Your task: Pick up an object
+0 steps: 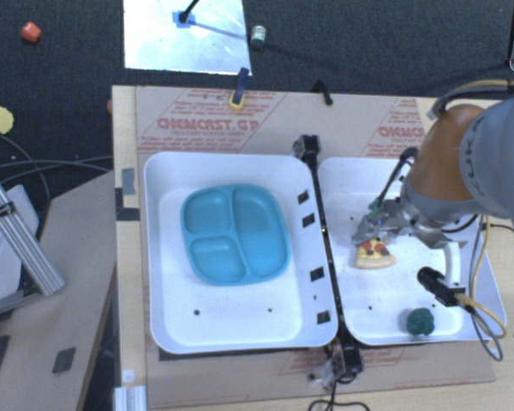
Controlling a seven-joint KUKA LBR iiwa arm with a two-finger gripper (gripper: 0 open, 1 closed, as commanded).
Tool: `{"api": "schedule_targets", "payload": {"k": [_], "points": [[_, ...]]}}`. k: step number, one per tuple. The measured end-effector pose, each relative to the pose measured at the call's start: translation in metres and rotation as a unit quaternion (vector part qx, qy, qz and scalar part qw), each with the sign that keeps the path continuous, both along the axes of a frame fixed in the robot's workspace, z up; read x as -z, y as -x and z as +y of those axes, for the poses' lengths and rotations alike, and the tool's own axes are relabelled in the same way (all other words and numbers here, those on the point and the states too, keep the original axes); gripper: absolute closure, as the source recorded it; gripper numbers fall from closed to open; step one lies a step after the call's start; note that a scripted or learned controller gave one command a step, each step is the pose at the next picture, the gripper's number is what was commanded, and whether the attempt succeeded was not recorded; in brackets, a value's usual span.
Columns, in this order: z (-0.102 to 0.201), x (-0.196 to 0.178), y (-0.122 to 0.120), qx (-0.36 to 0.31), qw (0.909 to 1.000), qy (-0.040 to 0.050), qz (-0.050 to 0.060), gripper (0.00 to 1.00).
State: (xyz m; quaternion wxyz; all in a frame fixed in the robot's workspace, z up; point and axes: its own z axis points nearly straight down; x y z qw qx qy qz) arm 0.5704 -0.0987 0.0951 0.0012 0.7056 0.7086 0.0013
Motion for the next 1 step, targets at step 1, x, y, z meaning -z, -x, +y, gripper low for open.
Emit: {"api": "schedule_targets", "payload": {"k": [1], "points": [[0.0571, -0.0960, -0.0708, -0.004, 1.0000, -0.0001, -0.006, 1.00]]}}
